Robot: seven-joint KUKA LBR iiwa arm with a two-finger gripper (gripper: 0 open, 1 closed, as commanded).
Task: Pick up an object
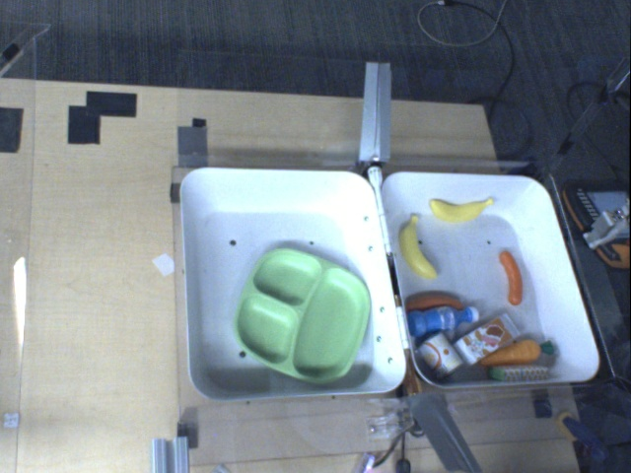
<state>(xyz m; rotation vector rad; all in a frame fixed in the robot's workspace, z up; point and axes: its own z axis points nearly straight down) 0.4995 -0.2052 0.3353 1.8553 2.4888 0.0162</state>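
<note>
Across the pale wooden surface (99,294) two white bins are sitting side by side, and that is the whole stage right now. Biggest piece first: the left bin (212,215) is carrying a green divided plate (304,313), lying flat and tilted toward the near corner, taking up much of the floor.

Moving over, the right bin (552,264) is holding the candidates for a pick. Two yellow bananas are lying apart near the far side, one (460,208) along the back wall, the other (417,249) close to the divider. An orange sausage (511,276) is resting alone toward the right wall.

Then the near corner is getting crowded: a brown sausage (434,302) is lying just above a blue bottle (441,320), which is touching a small can (441,355) and a juice carton (484,341), with a carrot (520,353) pressed against the front wall.

As for the hand, I cannot tell its state from this view, so nothing is being gripped as far as anyone can see.

Where is the trouble lurking? That packed corner, I am judging: fingers coming down there are likely to be striking a neighbour or the bin wall, nudging the bottle so it rolls away. The lone orange sausage is looking safer, though its round body could be slipping out of a closing pinch.
</note>
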